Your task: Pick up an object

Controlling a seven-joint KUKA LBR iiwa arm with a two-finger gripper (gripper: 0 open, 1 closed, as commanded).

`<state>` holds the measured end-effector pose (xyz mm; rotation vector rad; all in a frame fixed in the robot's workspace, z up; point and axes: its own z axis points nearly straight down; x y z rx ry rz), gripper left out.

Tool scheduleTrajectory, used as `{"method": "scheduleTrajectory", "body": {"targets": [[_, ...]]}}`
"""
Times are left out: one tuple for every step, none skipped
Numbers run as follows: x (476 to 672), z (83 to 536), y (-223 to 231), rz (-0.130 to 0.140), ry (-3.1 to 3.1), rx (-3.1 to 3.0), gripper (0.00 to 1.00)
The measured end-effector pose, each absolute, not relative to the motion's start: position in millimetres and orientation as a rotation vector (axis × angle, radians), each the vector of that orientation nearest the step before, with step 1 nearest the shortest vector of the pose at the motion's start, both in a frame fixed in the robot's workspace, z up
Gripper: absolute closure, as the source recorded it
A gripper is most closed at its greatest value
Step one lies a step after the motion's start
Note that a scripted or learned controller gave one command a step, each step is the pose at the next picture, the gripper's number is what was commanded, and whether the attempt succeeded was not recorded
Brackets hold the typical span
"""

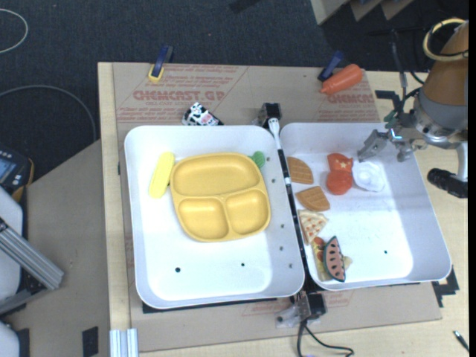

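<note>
Pincer spread, holding nothing, hovering at upper-right of right bin. White obj just below-left of it, touching red tomato. Step: approach, pre-grasp. Next: descend over white obj, close.

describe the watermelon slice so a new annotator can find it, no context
Take the right bin of the two white bins. Along its left wall runs a column of flat toy foods, and the watermelon slice is the lowest one, near the bin's front left corner. It alone has a dark green rind around red flesh; the pieces above it are tan or orange.
</note>
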<state>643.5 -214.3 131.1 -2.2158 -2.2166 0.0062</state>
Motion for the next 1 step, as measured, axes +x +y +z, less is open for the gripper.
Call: {"method": "scheduleTrajectory", "body": {"targets": [[644.1,83.0,-211.3,-0.002,-2.220,-2.214,0.00]]}}
